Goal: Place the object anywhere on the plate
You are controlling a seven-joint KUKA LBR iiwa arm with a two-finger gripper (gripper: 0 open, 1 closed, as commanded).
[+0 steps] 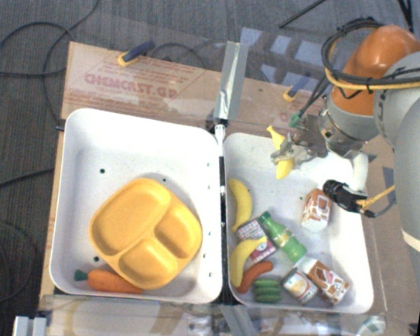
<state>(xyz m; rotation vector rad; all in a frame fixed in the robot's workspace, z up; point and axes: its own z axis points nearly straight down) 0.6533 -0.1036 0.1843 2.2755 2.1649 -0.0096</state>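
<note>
A yellow divided plate (146, 232) lies tilted in the left bin (88, 145), toward its front. My gripper (290, 153) hangs over the far left corner of the right bin (362, 249), below the orange band of the arm. It is shut on a small yellow object (282, 168), which sticks out above and below the fingers. The object is lifted off the bin floor, well to the right of and behind the plate.
An orange carrot (107, 282) lies at the plate's front edge. The right bin holds two bananas (240, 201), a green bottle (282, 237), a small carton (316, 210), a red sausage (255, 273), a can (298, 286) and other packs. A raised divider (221, 173) separates the bins.
</note>
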